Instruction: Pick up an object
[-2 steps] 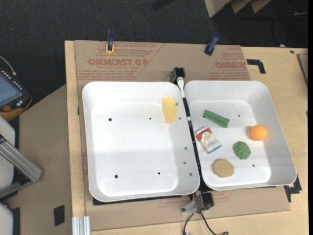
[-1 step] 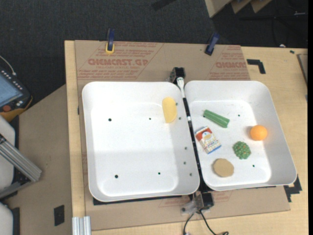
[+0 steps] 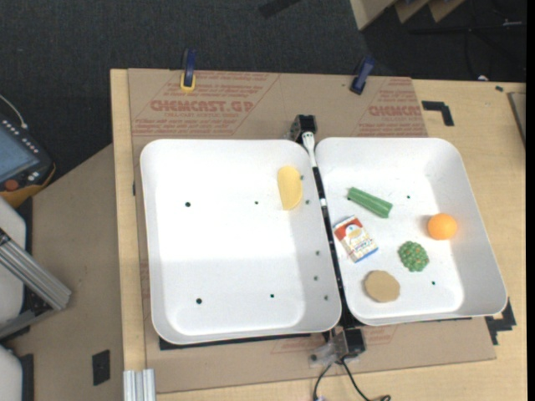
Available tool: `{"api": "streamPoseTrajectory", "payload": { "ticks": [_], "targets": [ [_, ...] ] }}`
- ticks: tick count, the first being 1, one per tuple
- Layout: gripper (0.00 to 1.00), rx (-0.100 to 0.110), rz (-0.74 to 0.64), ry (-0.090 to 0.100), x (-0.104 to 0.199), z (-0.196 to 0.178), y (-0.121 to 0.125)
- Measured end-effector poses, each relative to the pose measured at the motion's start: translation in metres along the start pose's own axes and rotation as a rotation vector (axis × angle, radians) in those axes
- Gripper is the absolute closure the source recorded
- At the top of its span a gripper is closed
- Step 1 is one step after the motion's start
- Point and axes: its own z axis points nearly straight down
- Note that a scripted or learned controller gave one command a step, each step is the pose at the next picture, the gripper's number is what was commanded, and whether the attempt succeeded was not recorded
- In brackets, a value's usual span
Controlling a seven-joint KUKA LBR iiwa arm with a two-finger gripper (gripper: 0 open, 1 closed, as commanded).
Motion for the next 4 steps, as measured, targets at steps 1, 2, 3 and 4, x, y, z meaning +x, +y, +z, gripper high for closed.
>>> {"api": "streamPoseTrajectory", "payload": {
  "ticks": [1, 2, 3, 4],
  "targets": [
    [1.00, 0.010, 0.000, 0.003, 0.048, 0.008, 0.039],
    [1.00, 0.016, 0.009, 0.003, 0.012, 0.007, 0.016],
    [1.00, 0.017, 0.009, 0.003, -0.026, 0.007, -0.002],
    [1.00, 0.031, 0.007, 0.007, -0.054, 0.156, 0.054]
  ]
}}
